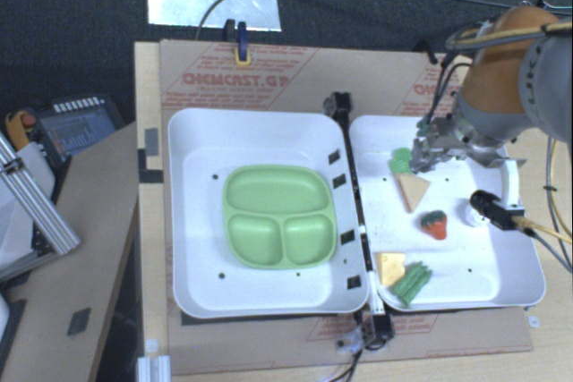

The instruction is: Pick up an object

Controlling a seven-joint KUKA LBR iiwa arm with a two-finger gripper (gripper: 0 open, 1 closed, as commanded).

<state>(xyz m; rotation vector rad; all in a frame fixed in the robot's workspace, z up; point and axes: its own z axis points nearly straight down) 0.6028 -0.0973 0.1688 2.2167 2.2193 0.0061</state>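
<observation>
The gripper (428, 152) hangs low in the right bin (501, 282), near its back-left corner; whether it grips anything cannot be told. Just beside it lie a green piece (400, 161) and a tan wedge (414, 190); a strawberry (435, 224) lies toward open floor. Board (295, 67) print reads "CHEMCAST". The left bin (192, 192) holds a green divided plate (279, 216).

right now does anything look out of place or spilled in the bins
Nothing is spilled or damaged. The green tray sits bare in the left bin, while all the toy food, wedge, strawberry, beans, lies loose in the right bin.
</observation>
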